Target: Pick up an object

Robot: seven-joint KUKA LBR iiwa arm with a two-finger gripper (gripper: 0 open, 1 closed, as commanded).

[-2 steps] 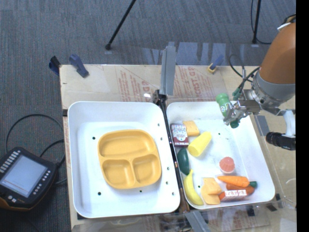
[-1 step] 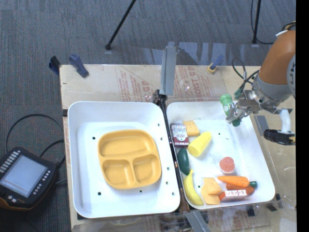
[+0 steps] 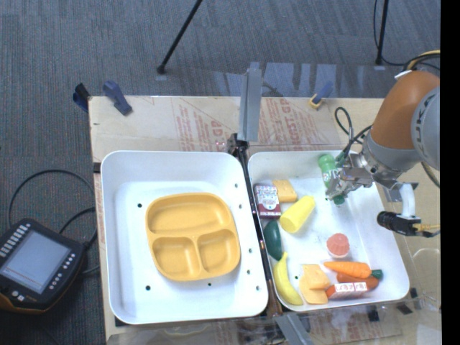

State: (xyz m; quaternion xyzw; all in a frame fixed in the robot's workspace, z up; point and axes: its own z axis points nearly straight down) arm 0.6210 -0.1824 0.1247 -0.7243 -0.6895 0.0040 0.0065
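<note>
We see the grey arm with its orange band reaching in from the right, its tool [image 3: 338,192] low over the upper part of the right shallow white bin [image 3: 392,246]. A green plastic bottle [image 3: 328,166] lies just beside the tool, at the bin's upper edge; whether the two touch we cannot tell, and we cannot tell how the tool stands, wide or narrow, since its tip is too small and dark to read.

In the same bin we find a yellow cylindrical block [image 3: 297,214] near the middle, a small dark red packet [image 3: 267,199] and a pale orange square piece [image 3: 285,190] side by side at the upper left, and a dark green pepper-like vegetable [image 3: 272,238] against the left wall. A yellow toy banana [image 3: 286,281] lies below it. A small round pink-red item [image 3: 338,245] sits right of centre, above an orange toy carrot [image 3: 351,269], a flat orange cheese-like slab [image 3: 314,283] and a red labelled sausage-like piece [image 3: 351,287].

The left shallow white bin [image 3: 122,192] holds a yellow divided plastic tray [image 3: 192,234]. Both bins rest on the tabletop [image 3: 180,121].
</note>
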